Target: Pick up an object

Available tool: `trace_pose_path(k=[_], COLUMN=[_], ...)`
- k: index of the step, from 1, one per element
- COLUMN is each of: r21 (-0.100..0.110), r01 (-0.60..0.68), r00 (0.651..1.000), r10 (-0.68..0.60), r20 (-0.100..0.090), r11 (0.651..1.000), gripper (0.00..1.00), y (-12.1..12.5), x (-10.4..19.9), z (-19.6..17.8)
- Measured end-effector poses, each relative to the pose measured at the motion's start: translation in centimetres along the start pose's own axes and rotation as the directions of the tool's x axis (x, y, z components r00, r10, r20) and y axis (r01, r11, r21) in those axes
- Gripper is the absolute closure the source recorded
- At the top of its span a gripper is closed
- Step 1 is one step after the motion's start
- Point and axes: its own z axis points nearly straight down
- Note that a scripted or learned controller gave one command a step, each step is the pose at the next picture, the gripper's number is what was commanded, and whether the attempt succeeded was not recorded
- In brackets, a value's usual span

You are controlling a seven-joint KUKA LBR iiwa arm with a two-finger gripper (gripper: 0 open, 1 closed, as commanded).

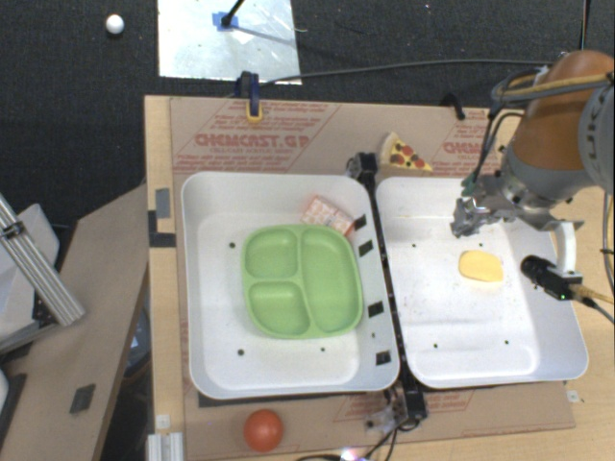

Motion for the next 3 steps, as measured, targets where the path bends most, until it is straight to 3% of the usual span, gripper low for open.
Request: trace_pose_path(k=[1,3], r21=[-0.005,0.002], r01=[0.001,0.005], r00=[1.0,1.0], r10=[-0.001,-0.005], r20=[0.001,-0.002], r11=[1.0,1.0], gripper=[1.0,1.0], y=[0.4,2.1], x=[-0.1,12.0], z=[-6.4,-4.5])
